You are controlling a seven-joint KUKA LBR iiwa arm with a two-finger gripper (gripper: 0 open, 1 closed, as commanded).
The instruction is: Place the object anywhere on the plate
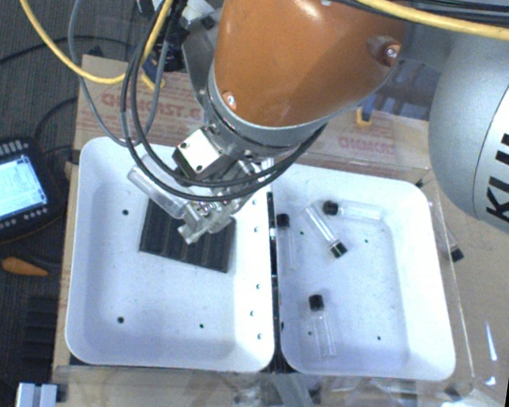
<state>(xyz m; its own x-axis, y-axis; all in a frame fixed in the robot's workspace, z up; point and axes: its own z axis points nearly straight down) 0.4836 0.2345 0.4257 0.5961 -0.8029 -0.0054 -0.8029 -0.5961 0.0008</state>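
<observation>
Gripper (197,222) hovers low over the black plate (160,241) in the left bin (86,315), fingers clamped on a clear vial (157,190), positioned for release.

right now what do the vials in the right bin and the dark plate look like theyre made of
Vials: clear glass or plastic, see-through tubes with black caps; which one is unclear. Dark plate in the left bin: matte black, ridged, probably plastic or rubber. Right bin: glossy white, likely plastic.
</observation>
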